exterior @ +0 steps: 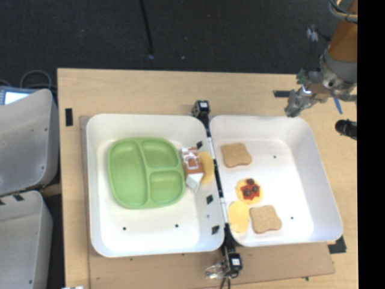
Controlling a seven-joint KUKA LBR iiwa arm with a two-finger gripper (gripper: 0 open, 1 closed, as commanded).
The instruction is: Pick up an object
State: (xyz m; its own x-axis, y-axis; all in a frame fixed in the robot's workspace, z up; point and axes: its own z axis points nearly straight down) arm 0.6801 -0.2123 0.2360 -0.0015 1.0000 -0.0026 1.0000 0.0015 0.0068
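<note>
Grey arm [344, 47] with orange band entering at upper right of the frame, wrist angled down and left. Gripper [295, 106] at upper right, small and blurred.

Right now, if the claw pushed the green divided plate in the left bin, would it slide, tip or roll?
The green divided plate lies flat on the left bin floor, so it would probably slide rather than roll or tip. It looks like rigid moulded plastic, likely light. Its low, rounded rim may give little to pinch, so a grip there could slip.
</note>
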